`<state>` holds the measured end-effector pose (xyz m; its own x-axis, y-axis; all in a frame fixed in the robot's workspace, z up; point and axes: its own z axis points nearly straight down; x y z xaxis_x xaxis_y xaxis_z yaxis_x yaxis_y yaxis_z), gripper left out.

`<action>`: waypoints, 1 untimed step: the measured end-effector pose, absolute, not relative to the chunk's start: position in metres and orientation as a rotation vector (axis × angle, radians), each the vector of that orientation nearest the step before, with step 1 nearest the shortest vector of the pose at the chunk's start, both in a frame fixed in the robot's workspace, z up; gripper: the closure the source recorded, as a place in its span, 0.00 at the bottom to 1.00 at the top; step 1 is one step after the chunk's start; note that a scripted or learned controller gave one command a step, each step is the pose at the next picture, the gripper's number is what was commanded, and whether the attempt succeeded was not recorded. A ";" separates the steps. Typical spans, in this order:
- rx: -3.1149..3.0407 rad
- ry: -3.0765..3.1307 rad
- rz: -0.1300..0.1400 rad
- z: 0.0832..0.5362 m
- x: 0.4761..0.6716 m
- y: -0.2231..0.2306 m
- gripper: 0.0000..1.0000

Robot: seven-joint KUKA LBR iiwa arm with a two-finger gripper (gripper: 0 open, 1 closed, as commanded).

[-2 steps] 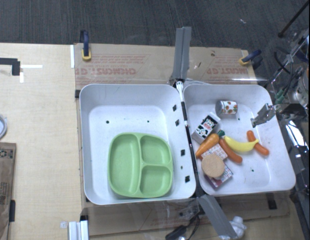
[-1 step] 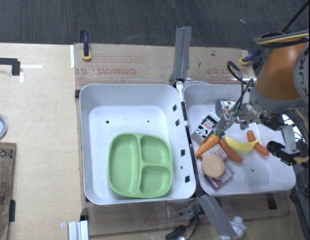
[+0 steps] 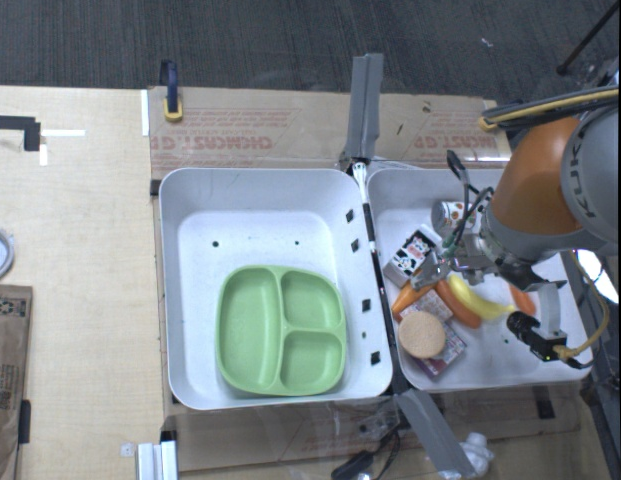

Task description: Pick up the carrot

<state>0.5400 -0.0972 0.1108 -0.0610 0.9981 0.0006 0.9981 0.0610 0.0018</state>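
Near the bottom of the frame, in the middle, sits the left white plastic bin [image 3: 175, 298]. Inside it lies a light green plate with three sections [image 3: 282, 330], low in the bin and a bit to the right. The plate touches nothing else.

Just to the right is the right white plastic bin [image 3: 410, 190], side by side with the first one. This bin has a small heap of things in its lower left part. Lowest is a round tan cookie-like disc [image 3: 423, 335]. It rests on a flat pinkish packet [image 3: 448, 353]. Just above the disc lies the long orange carrot [image 3: 417, 294], slanting up to the right, with its left tip near the wall between the bins. A yellow banana [image 3: 478, 299] lies to the right of it, on top of another thick orange piece [image 3: 458, 304]. Above the carrot sits a small black and white carton [image 3: 414, 253], tilted. Higher still is a small silver can [image 3: 449, 212].

The grey arm with the orange band [image 3: 538, 173] comes in from the right side of the frame and bends down over this bin. Its gripper [image 3: 452, 264] hangs right over the heap, close above the carrot and banana. The wrist and wires hide the tips, so I cannot tell how wide the gripper is or if it has hold of anything.

Farther up, past both bins, lies a brown cardboard sheet with red print [image 3: 290, 128].
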 end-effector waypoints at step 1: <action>2.168 2.273 -0.004 0.235 0.561 -0.154 0.00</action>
